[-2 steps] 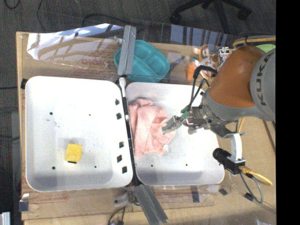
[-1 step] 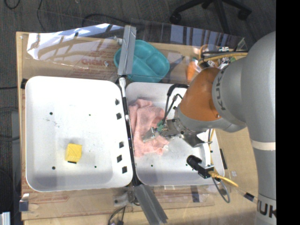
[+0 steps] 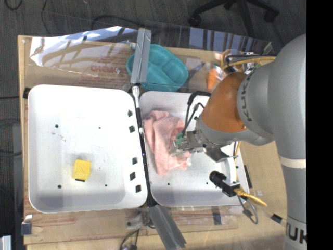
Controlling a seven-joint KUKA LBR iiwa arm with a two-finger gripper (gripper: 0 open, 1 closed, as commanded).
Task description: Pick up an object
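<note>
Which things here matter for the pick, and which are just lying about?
In play:
- two-finger gripper, down over the cloth
- crumpled pink cloth in the right white bin
- small yellow block in the left white bin

Lying about:
- teal plastic tray behind the bins
- clear plastic sheet

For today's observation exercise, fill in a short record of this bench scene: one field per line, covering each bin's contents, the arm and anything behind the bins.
left bin: yellow block near its front
right bin: crumpled pink cloth
gripper: down at the cloth's right edge; grip unclear
arm: grey, orange band, reaching in from the right
behind the bins: teal tray
</note>
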